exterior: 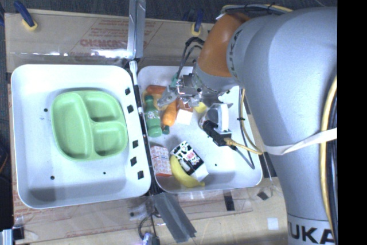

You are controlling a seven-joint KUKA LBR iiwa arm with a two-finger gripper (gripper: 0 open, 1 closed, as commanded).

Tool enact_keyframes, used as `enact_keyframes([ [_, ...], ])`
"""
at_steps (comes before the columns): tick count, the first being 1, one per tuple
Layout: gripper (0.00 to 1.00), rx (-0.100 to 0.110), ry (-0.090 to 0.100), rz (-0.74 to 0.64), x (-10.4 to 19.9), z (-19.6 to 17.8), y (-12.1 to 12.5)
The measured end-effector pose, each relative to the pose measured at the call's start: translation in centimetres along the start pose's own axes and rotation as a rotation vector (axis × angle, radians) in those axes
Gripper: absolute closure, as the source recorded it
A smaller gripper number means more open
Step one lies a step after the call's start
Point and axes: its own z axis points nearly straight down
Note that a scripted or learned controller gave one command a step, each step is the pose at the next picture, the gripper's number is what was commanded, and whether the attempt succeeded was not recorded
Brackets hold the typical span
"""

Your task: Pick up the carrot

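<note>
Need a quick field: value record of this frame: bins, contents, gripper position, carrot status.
left bin: holds a green divided plate
right bin: cluttered with small items
carrot: orange, in right bin's upper left part, beside a green bottle
other items: banana, black-and-white carton, both near front wall
gripper: low over the clutter, just above the carrot
grasp: cannot tell
arm: reaches in from the right

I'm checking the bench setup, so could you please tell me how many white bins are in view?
2. The left bin holds a green divided plate. The right bin, touching it along the middle, holds the carrot and other items, with the arm reaching over it.
</note>
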Motion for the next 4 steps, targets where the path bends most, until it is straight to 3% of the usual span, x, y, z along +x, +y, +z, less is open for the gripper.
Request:
enact_keyframes([
  [1,0.0,-0.011,-0.001,0.035,0.1,-0.2,-6.0],
  [2,1.0,-0.019,-0.005,0.036,-0.2,-1.6,-5.7],
  [3,0.0,-0.019,-0.005,0.034,-0.1,-1.6,-5.7],
  [4,1.0,-0.017,-0.005,0.033,-0.1,-2.6,-5.7],
])
